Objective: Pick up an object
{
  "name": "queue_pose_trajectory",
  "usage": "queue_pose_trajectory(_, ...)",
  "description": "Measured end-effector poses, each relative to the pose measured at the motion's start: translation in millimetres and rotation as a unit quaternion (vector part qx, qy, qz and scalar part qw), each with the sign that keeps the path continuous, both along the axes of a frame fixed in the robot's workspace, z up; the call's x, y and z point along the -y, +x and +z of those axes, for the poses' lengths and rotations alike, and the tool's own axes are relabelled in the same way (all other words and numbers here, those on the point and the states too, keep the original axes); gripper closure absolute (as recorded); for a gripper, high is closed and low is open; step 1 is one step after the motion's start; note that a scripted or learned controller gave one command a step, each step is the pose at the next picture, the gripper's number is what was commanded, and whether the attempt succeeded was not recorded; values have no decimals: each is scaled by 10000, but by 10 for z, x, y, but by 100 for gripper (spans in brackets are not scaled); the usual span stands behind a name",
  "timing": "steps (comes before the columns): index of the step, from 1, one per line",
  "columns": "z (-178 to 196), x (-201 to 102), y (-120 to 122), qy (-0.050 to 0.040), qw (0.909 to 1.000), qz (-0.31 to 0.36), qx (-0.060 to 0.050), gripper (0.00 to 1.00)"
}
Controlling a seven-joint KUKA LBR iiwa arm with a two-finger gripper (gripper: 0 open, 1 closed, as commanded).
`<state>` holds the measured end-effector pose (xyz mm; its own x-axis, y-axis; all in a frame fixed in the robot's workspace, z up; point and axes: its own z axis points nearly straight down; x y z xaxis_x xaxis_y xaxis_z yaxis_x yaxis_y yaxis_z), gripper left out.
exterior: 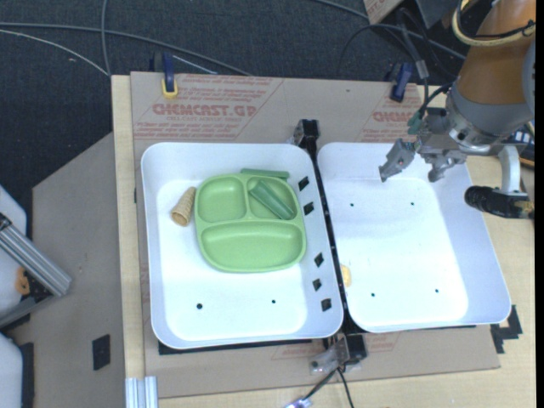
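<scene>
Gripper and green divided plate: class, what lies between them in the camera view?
Between the gripper and the green divided plate lie bare white floor of the right bin and the black divider strip where the two bins meet.

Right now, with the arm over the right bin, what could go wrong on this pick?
1. The gripper hangs over the right bin, but the green plate and cone lie in the left bin; closing here likely grabs nothing.
2. Crossing over, it could clip the black divider.
3. The cone touches the plate and may roll.
</scene>
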<state>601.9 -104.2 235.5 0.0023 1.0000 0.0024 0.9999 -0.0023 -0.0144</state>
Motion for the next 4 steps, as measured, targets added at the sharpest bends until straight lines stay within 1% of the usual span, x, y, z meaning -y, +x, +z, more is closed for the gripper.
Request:
queue_pose_trajectory(1,70,-2,25,-7,10000,14,64,0)
queue_pose_trajectory(2,-364,-56,-11,-2,10000,11,43,0)
queue_pose_trajectory(3,-989,-67,16,-3,10000,12,40,0)
queue_pose_trajectory(4,-1521,-76,4,-1,10000,12,35,0)
